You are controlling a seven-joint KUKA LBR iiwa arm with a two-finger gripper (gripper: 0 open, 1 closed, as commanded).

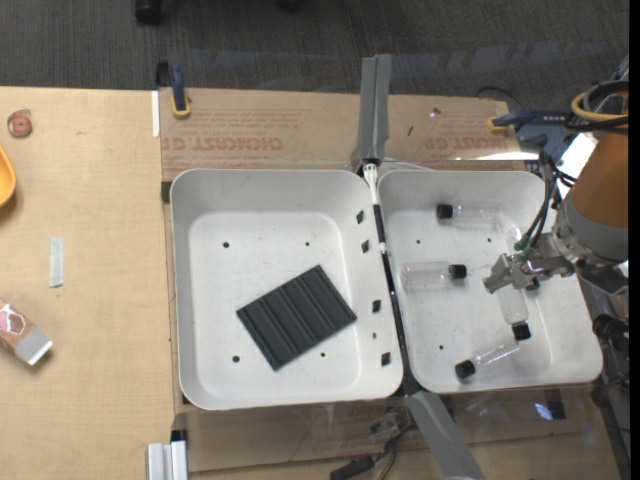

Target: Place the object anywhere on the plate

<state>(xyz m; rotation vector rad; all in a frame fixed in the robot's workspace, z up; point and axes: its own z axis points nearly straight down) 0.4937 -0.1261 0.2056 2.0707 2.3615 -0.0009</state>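
A dark ribbed rectangular plate lies at a slant on the floor of the left bin. Several clear vials with black caps lie in the right bin: one near the back, one in the middle, one at the front, and one just below the gripper. My gripper hangs low over the right half of the right bin, above that last vial and right of the middle one. I see nothing clearly held in it.
The grey arm with its orange band comes in over the right bin's right rim. A grey divider bar runs between the bins at the back. Small items lie on the wooden bench at far left.
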